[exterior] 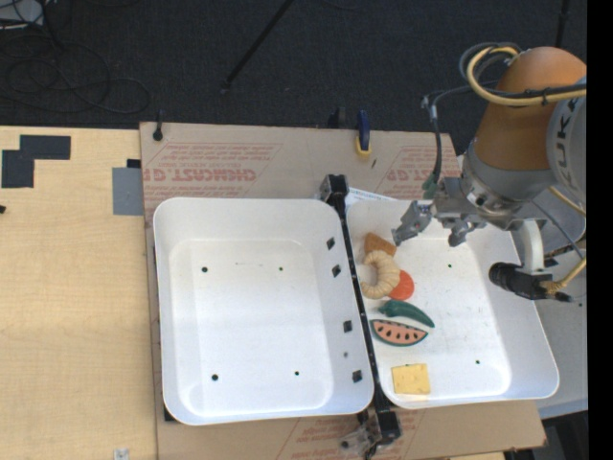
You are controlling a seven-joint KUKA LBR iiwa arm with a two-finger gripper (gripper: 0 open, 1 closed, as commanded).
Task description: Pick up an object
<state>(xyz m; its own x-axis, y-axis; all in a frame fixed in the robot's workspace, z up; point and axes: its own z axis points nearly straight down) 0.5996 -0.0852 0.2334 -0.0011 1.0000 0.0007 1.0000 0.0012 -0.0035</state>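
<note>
My gripper [438, 226] hangs over the back of the right bin [498, 353], its two grey fingers spread open with nothing between them. Just left and below it lies a cluster of toy food: a tan bread piece [377, 245], a beige ring-shaped pastry [380, 276], and an orange-red piece [402, 285] tucked against the ring. Further forward are a green pepper [409, 312], a watermelon slice [399, 333] and a yellow cheese square [411, 379] near the front rim.
The left bin [249, 314] sits beside the right one, joined by a black divider strip [351, 295]. Cardboard [239, 166] lies under both bins. A black cable end [517, 279] hangs over the right bin's right side.
</note>
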